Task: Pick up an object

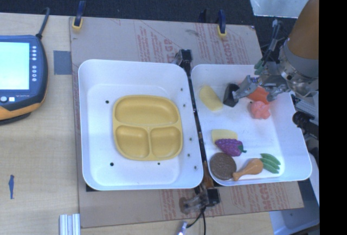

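Orange toy (259,94) just beside claw (244,93)

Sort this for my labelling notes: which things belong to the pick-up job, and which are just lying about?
Job: pincer; pink toy, orange piece, yellow block, purple grapes, drumstick, green pods, brown disc, right bin.

Lying about: yellow divided tray, left bin, handheld pendant, clamps.

The gripper (246,87) covers part of an orange item (259,94) just above the pink toy (261,110); what that item is stays unclear. The teach pendant (19,77) is cut off at the left edge.
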`<state>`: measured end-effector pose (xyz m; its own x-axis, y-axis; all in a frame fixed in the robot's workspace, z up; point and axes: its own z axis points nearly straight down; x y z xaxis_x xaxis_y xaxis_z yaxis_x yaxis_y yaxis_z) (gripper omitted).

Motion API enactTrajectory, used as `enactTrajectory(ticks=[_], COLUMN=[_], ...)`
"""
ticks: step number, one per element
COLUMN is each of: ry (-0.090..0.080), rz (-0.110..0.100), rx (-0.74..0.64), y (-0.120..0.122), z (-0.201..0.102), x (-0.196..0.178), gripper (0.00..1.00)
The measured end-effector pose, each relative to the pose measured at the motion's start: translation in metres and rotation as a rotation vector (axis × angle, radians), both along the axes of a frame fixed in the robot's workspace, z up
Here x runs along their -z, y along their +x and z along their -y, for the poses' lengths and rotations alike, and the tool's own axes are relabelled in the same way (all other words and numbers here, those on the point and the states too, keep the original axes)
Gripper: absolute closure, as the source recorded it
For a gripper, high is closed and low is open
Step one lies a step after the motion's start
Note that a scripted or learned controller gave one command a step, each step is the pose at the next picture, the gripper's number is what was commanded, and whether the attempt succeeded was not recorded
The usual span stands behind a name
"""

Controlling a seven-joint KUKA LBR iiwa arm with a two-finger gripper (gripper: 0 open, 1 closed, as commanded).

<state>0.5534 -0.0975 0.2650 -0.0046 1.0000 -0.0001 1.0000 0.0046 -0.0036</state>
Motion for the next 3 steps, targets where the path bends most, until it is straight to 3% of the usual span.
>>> enactTrajectory(ticks=[1,2,3], ry=[-0.001,0.000,0.004], rz=[-0.001,0.001,-0.002], rx=[0.000,0.001,-0.001], y=[-0.016,0.075,0.099], z=[0.059,0.059,0.043], x=[0.093,0.110,0.161], gripper=[0.00,0.00,0.00])
